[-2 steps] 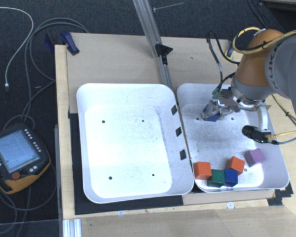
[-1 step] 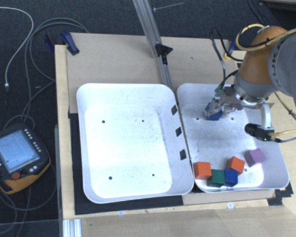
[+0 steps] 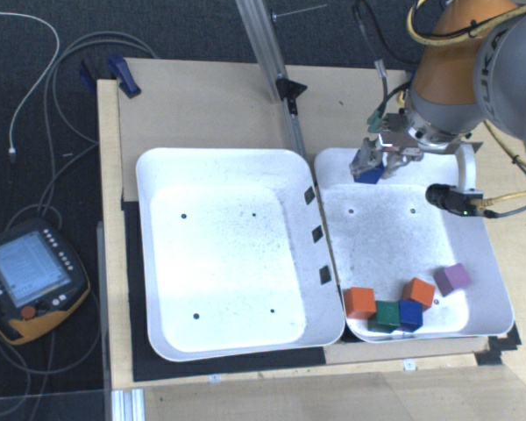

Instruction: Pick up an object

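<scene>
My gripper (image 3: 371,161) hangs over the back left corner of the right bin (image 3: 394,235). A small blue block (image 3: 367,174) sits between its fingertips, so the gripper is shut on it. At the right bin's front edge lie several blocks: an orange one (image 3: 360,301), a green one (image 3: 387,314), a second blue one (image 3: 410,314), another orange one (image 3: 419,292) and a purple one (image 3: 454,277).
The left bin (image 3: 149,174) lies beside the right one, with black clips along the shared rim. A slanted metal post (image 3: 263,42) rises behind the bins. A blue clamp (image 3: 123,75) sits at the bench's back left corner. A teach pendant (image 3: 26,279) and cables lie on the floor to the left.
</scene>
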Controlling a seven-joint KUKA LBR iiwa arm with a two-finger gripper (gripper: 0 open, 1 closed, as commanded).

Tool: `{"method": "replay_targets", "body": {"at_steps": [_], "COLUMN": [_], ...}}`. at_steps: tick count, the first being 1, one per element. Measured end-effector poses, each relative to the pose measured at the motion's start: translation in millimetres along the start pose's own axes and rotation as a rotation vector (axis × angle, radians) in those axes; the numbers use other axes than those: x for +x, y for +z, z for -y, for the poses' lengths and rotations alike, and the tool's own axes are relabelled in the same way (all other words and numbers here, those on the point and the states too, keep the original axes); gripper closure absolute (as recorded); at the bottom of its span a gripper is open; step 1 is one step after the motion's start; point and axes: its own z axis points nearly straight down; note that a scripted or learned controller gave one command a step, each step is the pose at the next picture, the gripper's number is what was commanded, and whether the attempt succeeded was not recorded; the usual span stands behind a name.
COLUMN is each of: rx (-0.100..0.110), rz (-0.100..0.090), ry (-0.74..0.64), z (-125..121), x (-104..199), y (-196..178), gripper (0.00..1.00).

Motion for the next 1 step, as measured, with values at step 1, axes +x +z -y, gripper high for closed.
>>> {"method": "replay_targets", "body": {"at_steps": [1], "rx": [0.009], "rz": [-0.003], "ry": [-0.002], "z": [-7.6], "x": [85.8], "y": [6.1], "gripper": [1.0]}}
